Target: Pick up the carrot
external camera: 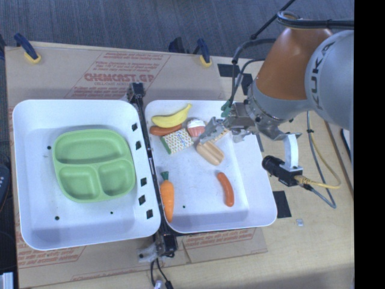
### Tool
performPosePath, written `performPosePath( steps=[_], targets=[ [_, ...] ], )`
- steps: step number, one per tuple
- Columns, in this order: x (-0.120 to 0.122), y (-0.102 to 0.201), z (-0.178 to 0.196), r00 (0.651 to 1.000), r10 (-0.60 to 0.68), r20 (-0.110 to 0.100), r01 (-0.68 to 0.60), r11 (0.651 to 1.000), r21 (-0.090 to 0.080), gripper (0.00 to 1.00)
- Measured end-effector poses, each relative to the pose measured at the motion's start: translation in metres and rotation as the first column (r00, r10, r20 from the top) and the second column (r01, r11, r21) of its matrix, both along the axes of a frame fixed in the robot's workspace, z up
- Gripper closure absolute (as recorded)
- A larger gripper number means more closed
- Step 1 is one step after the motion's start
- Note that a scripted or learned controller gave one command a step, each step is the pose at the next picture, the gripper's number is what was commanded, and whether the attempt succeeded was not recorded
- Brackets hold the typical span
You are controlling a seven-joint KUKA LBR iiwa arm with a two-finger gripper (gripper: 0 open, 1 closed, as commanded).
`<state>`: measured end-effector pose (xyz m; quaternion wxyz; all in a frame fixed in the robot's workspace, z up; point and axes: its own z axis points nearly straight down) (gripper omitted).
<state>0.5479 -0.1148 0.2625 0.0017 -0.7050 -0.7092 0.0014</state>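
The bench [54, 71] is covered with brown printed cardboard and carries two shallow white bins set edge to edge, blue clamps at its far edge. The left bin [30, 221] holds a green divided plate [93, 164] lying flat near its middle, with bare white floor all round it, widest along the near edge. The right bin [252, 206] holds the food items, crowded toward its far half; its near half is mostly bare floor.

The grey arm [301, 65] with its orange band comes in from the right and hangs over the right bin's far right corner. Its gripper [212, 131] sits low over the cluster of items, just above a tan ridged bread-like piece [210, 154]. Whether the fingers are apart or closed cannot be told from this angle, and nothing is seen between them.

The carrot [167, 198] lies on the floor of the right bin hard against its left wall, close to the near left corner, leafy end pointing away from the camera. It is well apart from the gripper, with open floor to its right.

A yellow banana [171, 117] lies by the far wall, a reddish sausage-like piece [161, 130] just under it. Beside these sit a small patterned box [177, 141] and a rounded red-and-white item [196, 128]. A lone orange-red sausage [225, 188] lies toward the near right, clear of the walls.
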Motion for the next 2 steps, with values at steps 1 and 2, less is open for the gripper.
performPosePath(
  steps=[1, 2],
  targets=[
    [-0.031, 0.053, -0.053, 0.997, 0.077, -0.001, -0.077, 0.997, 0.0, 0.0],
    [-0.072, 0.107, -0.072, 0.99, 0.141, -0.002, -0.141, 0.99, 0.001, 0.0]
  ],
)
